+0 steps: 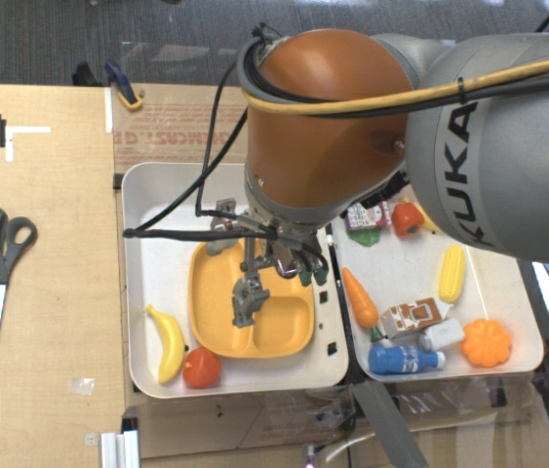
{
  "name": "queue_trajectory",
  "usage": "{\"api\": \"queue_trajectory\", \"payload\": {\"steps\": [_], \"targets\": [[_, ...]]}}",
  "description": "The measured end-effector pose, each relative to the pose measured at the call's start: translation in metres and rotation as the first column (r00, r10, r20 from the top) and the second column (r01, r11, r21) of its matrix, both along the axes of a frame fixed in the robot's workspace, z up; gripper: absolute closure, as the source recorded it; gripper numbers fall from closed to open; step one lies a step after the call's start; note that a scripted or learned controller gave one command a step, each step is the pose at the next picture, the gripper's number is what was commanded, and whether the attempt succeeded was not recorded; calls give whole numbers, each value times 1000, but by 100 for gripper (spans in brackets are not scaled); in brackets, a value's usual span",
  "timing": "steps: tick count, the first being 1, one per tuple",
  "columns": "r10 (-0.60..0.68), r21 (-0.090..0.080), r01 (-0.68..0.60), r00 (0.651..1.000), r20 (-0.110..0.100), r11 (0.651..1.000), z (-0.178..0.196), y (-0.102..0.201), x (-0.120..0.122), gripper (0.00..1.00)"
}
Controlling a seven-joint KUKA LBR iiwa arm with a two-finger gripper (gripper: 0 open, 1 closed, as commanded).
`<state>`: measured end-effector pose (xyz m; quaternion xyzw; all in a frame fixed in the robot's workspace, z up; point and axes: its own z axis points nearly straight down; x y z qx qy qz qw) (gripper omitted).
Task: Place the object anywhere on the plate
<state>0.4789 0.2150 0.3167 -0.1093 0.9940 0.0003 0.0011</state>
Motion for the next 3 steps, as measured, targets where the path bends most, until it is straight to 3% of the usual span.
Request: {"api": "queue_trajectory", "payload": {"steps": [3], "targets": [[0, 0, 0, 1000, 0, 1000, 0, 0, 0, 0]]}}
